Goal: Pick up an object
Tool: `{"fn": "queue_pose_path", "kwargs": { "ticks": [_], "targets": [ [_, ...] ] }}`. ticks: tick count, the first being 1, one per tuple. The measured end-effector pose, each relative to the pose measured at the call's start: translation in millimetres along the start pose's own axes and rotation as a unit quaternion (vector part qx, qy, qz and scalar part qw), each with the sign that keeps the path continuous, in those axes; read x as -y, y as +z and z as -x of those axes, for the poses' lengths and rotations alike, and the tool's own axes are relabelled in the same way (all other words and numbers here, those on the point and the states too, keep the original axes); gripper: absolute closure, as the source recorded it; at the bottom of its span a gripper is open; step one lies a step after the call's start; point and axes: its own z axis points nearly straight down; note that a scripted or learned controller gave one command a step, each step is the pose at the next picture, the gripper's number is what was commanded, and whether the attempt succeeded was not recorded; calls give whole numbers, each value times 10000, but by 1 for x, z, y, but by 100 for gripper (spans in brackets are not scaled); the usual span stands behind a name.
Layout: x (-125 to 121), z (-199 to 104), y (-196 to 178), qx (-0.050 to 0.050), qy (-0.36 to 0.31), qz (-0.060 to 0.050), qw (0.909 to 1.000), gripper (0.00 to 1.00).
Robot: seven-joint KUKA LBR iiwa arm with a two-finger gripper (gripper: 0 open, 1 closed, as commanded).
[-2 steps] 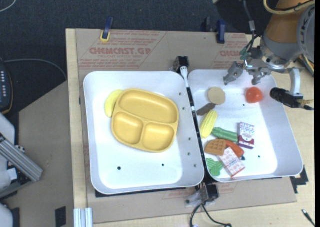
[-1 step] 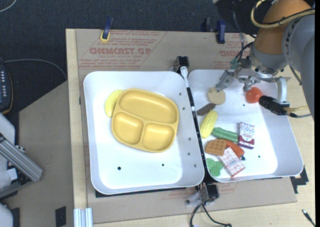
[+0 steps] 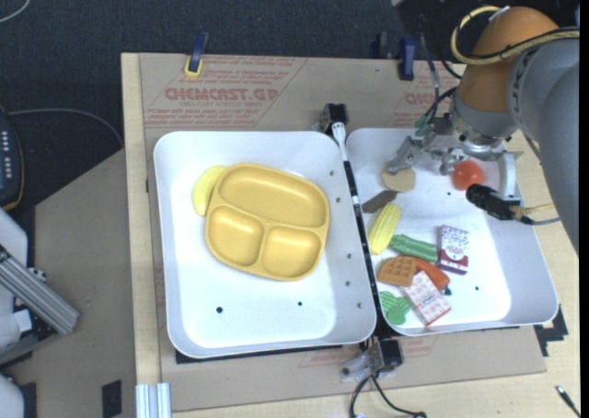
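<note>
My gripper (image 3: 402,160) hangs low over the far left corner of the right bin (image 3: 515,292). Just below its tip lies a tan round biscuit (image 3: 398,181), and I cannot tell whether they touch. A red ball (image 3: 467,172) sits to the gripper's right, beside the wrist. Nearer the front lie a yellow corn cob (image 3: 384,227), a green pod (image 3: 414,247), a waffle (image 3: 398,271), an orange piece (image 3: 432,275), a red and white packet (image 3: 454,249), a second small packet (image 3: 427,298) and a green leaf shape (image 3: 394,306).
The left bin (image 3: 184,296) holds a yellow divided plate (image 3: 266,220), with a yellow piece (image 3: 206,188) sticking out from under its left edge. A small brown piece (image 3: 377,201) lies by the wall between the bins. The arm (image 3: 543,66) comes in from the upper right.
</note>
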Motion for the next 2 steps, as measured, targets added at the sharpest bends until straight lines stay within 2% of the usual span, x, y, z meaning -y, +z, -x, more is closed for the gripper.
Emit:
{"fn": "queue_pose_path", "kwargs": {
  "ticks": [1, 2],
  "targets": [
    [-3, 0, -15, 10, -8, 48, 10000, 100],
    [-4, 2, -80, 20, 2, 35, 10000, 100]
  ]
}}
